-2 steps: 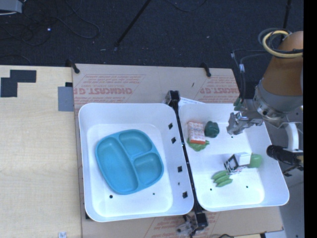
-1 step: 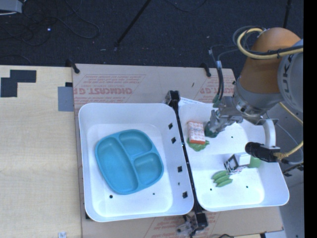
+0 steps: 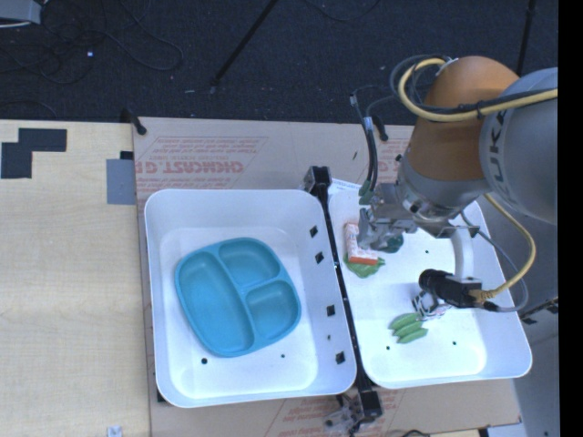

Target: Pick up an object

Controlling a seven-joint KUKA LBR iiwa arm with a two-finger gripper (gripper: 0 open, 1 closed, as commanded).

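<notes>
Hovering low over the right bin (image 3: 506, 360), the end effector (image 3: 381, 238) sits just right of the black divider (image 3: 332, 279) where the two bins meet, toward its far half. The grey arm with its orange band comes in from the side away from the divider and bends down steeply, which suits a top-down pick. From this slanted overhead angle the wrist hides the tip, so it cannot be told whether the end effector is released or clenched, and nothing can be seen gripped in it.

The likeliest target is a red-and-white tube (image 3: 351, 239) lying lengthwise right beside the divider, on its right. A small green-and-red piece (image 3: 364, 266) rests at the tube's near end. Both are almost under the end effector, which probably explains why it is there. Their closeness to the divider and to each other leaves little room, so a grasp could nudge one against the bin wall or catch both.

Green pea pods (image 3: 408, 327) lie further right of the divider and nearer the camera, with open floor around them, and look easier to take. Left of the divider, a blue divided plate (image 3: 239, 295) lies flat in the middle of the left bin (image 3: 162, 244), well out of play. Both bins stand on the desk (image 3: 64, 299).
</notes>
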